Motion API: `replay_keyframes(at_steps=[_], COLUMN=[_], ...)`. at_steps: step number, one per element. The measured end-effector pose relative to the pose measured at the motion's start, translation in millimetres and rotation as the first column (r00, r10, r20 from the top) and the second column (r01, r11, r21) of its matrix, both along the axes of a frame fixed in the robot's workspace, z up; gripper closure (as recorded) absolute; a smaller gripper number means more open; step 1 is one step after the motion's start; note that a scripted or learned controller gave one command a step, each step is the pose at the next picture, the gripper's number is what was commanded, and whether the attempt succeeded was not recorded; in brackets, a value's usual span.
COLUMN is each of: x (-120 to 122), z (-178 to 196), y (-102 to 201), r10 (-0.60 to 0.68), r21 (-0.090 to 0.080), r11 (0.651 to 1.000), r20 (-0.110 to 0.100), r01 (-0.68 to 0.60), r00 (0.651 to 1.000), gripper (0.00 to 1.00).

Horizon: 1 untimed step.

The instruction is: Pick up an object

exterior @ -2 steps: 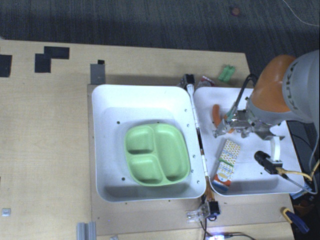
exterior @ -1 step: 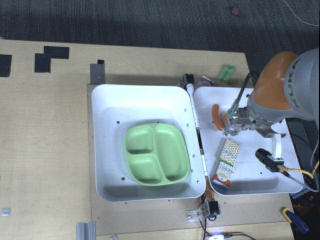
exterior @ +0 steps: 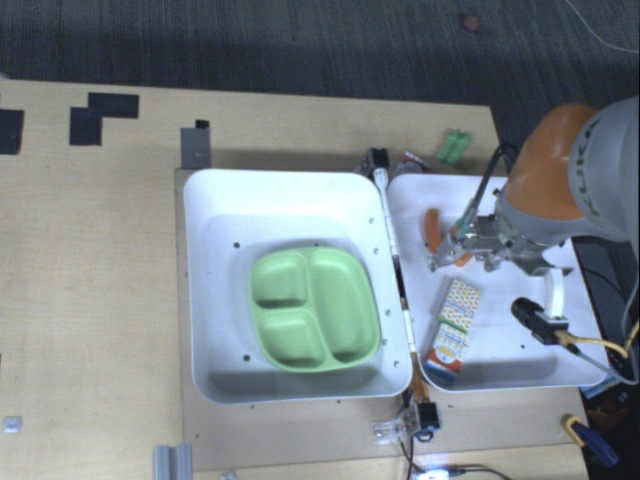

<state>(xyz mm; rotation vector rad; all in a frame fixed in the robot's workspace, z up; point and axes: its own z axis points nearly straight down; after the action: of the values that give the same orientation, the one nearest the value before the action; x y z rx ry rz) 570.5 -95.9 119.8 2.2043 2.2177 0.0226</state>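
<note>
My gripper (exterior: 455, 253) hangs low over the left part of the right bin (exterior: 530, 373), reaching in from the right. An orange, carrot-like object (exterior: 431, 225) lies just up and left of it, and a small orange bit shows right at the gripper's tip. Below the gripper lies a flat patterned packet (exterior: 461, 303), with a second colourful packet (exterior: 449, 346) beneath it near the bin's front-left corner. The wrist hides whatever is under it.
The left bin (exterior: 220, 268) holds a light green divided plate (exterior: 315, 306). A small green object (exterior: 453, 146) lies on the bench behind the right bin. The ridge between the two bins runs close to the gripper's left.
</note>
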Motion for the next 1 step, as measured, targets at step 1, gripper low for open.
replay_keyframes(at_steps=[1], x=[8.4], z=[-33.3], y=[12.8], r10=[-0.002], r21=[-0.001], r11=[1.000], r20=[-0.014], r01=[0.002], r00=[1.000], gripper=[0.00])
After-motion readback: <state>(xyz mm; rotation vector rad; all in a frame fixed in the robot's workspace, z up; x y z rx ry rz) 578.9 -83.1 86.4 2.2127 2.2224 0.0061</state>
